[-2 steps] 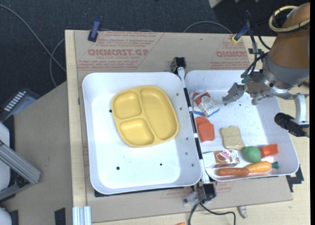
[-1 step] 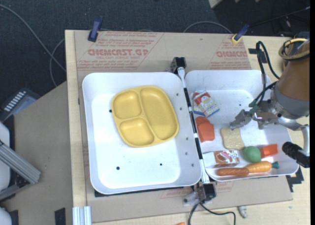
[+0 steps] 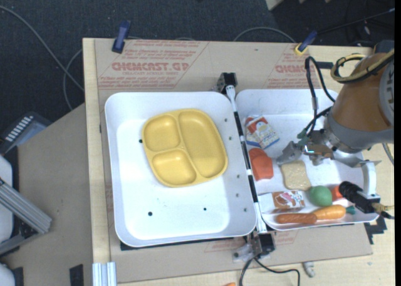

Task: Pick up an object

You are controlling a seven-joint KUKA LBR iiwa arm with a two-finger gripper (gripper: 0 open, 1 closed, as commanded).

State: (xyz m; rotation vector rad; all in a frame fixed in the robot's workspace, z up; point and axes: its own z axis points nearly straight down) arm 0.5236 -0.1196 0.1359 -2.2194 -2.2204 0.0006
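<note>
With the gripper (image 3: 299, 150) low over the crowded right bin (image 3: 285, 98), whether spread or clenched I cannot tell, it might nudge the bread slice (image 3: 296, 176) aside instead of lifting anything.

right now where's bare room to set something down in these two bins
Most room is in the left bin: the white floor below and left of the yellow divided plate. The right bin is crowded: carton, orange block, bread slice, green ball, carrot, with the gripper above. Only its top strip is bare.
</note>
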